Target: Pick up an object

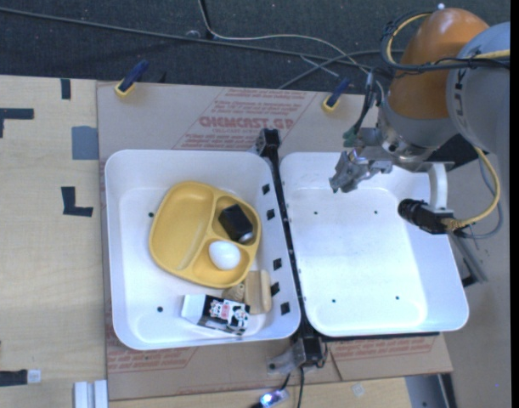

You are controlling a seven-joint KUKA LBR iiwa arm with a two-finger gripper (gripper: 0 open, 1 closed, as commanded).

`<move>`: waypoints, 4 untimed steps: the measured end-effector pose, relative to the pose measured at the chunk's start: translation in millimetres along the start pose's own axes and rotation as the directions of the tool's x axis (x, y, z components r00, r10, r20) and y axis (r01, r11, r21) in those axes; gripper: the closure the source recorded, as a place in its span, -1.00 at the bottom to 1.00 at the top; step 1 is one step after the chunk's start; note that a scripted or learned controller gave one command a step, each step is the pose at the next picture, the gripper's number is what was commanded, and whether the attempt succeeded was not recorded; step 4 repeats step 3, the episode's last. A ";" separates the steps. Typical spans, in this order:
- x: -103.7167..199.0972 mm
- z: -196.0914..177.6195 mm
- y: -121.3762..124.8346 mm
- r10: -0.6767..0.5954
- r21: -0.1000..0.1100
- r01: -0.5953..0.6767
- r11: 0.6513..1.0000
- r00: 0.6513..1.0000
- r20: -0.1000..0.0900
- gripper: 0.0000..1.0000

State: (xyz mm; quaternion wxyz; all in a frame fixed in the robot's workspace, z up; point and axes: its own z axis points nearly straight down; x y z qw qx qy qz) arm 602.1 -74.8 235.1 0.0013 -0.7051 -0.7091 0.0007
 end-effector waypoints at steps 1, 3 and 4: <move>56.3 9.8 9.1 -0.001 0.000 0.001 1.000 1.000 0.000 1.00; 159.7 12.4 8.6 -0.001 -0.001 0.001 1.000 1.000 0.000 1.00; 159.7 12.4 8.6 -0.001 -0.001 0.001 1.000 1.000 0.000 1.00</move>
